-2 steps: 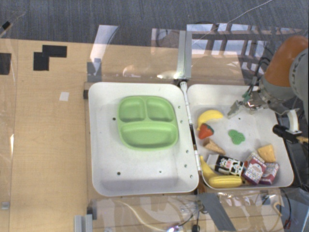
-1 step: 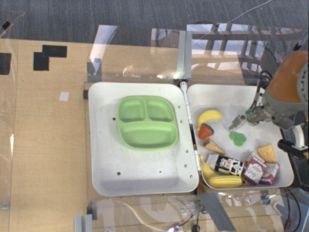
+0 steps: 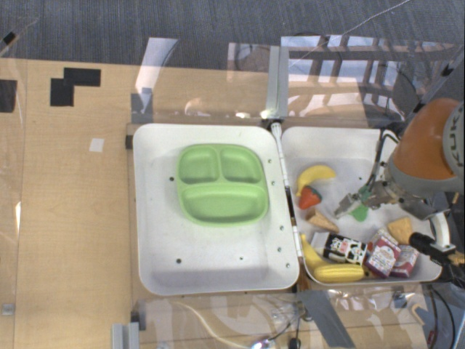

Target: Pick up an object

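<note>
While our end effector [image 3: 354,203] hangs low in the right bin [image 3: 341,147], grip state unclear to us, a banana [image 3: 317,174] and strawberry [image 3: 310,196] lie just left of it.

We see the arm [image 3: 430,151] as a bulky rounded body with a broad orange band wrapped over a grey shell, and part of a dark letter shows at the orange's far edge. Below the band we find a grey collar and a darker grey wrist. A thin dark cable [image 3: 379,157] runs down beside it. The gripper [image 3: 352,203] is slim, of pale grey metal. A white piece with a black rod [image 3: 434,244] juts out underneath
</note>
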Robot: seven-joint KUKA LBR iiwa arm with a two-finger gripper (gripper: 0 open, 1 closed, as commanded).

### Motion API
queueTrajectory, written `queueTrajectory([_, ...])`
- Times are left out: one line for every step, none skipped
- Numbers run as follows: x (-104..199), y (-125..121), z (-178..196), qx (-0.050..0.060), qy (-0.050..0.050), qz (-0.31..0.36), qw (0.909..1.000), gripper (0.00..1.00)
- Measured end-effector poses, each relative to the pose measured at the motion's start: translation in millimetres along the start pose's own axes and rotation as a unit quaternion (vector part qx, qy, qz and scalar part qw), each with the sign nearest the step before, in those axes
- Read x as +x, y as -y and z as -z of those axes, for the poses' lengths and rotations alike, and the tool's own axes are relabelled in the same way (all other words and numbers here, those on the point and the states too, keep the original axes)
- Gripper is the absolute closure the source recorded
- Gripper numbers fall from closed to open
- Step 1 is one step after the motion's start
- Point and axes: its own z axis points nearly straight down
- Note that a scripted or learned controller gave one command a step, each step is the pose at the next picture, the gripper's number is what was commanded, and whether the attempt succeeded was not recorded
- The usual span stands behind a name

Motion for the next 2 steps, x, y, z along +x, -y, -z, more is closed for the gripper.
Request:
queueTrajectory([1,-3,12,-0.003,0.0,0.0,1.0,1.0])
queueTrajectory([43,-37,111,0.004,-0.002,0.05,0.9988,1.0])
